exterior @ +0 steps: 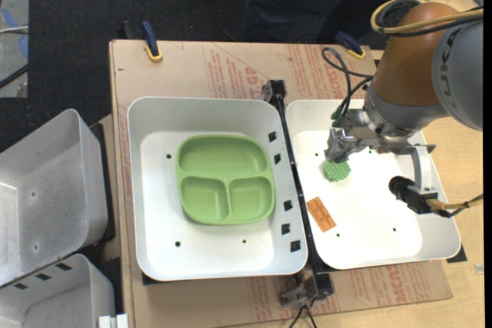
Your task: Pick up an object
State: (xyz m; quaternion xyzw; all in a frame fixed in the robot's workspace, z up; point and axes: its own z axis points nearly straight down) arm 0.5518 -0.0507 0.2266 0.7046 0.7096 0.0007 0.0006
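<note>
Nearest, at the bottom edge: a black clamp (307,289) where the two bins meet, on the brown cardboard-covered counter (123,165). Just beyond, the left bin (146,242) with a green three-part plate (227,179) lying flat near its middle, clear of all four walls. Beside it, the right bin (369,246), holding an orange block (320,213) near its left wall, tilted on a diagonal. Farther back in that same bin, a small green bumpy ball (337,170), well apart from the orange block and resting on the white floor. Directly over the ball, the claw (339,155), pointing down, with its tips at or just above the ball's top edge; open or closed, impossible to tell from this angle, and no sure sign of the ball caught between the tips. To the right, a black cylindrical fitting (407,193) with a cable, over the bin's right side. Higher still, the arm (430,73): grey body, broad orange band above the wrist, reaching in from the right and bent downward over the back half of the right bin. Farthest, yellow clips (154,51) on the counter's rear edge.
</note>
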